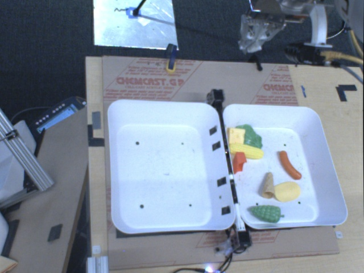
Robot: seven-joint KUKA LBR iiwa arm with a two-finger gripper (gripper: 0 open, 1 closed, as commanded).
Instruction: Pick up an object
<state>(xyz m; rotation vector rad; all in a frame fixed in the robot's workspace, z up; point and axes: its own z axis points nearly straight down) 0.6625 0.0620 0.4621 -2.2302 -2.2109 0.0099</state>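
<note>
So this looks like the very start of a pick attempt, nothing grabbed yet. The gripper (251,45) is parked high at the top right of the frame, hanging above the far edge of the bench (142,75) and well clear of both bins. From this angle the lower end of it is a blurry grey lump, so whether the jaws are spread or closed, I honestly cannot tell. What I can say is that nothing is visibly between them and they aren't touching anything.

All the candidates sit in the right bin (327,152), lower right of the frame. Crowded against its left wall there's a yellow block (235,135), a green leafy piece (251,136) and a corn cob (247,151) all touching, with a small red piece (239,161) just under them. More in the open: an orange-red sausage (289,164) toward the right, then a tan cone (267,185) touching a yellow lemon-ish thing (288,191), and a bumpy green piece (266,212) near the bottom edge. The left bin (165,164) is the other one, middle of the frame.

My guess for the next move: swing the arm down-frame over the right bin, pick one target, then descend. The sausage looks like the easiest bet since it lies apart from its neighbours; the pile by the wall looks like a recipe for a miss.
</note>
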